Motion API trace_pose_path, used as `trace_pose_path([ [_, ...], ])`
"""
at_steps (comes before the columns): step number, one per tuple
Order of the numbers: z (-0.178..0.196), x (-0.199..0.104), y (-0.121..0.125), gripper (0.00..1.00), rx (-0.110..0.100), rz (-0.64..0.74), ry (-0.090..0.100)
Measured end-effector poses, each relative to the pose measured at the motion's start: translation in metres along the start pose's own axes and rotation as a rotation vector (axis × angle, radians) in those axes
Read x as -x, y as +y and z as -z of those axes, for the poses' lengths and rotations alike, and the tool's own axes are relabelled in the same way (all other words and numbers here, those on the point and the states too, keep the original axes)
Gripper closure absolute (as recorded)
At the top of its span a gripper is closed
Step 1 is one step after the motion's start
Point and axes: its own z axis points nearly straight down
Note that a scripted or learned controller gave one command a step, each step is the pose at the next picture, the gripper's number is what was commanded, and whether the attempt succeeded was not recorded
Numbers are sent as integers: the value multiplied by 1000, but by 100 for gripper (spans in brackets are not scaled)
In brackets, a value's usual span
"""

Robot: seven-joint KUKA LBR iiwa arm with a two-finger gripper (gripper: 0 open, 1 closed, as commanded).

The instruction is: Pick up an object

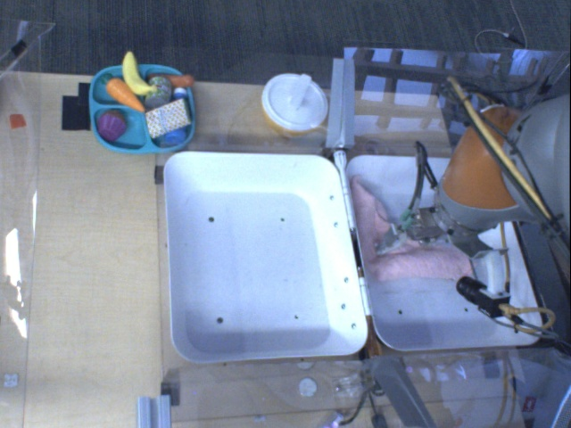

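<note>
A pink cloth (406, 255) lies crumpled in the right bin (428, 324), stretching from the bin's upper left corner down to its middle. My gripper (403, 231) hangs low over the cloth's middle, reaching in from the right under the orange band (477, 176). Its tips sit at or just above the folds of the cloth. Whether any fabric lies between them cannot be made out.
The left bin (259, 257) lies beside the right one. Behind the bins stand a blue tray (141, 107) of toy food and a white lidded container (294, 102). Cables and a black part (477, 297) crowd the right bin's right side.
</note>
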Motion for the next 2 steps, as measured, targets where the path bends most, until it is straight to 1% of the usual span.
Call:
trace_pose_path([
  [1,-6,11,89,0,7,80,-2],
  [2,-6,21,102,0,-18,363,5],
])
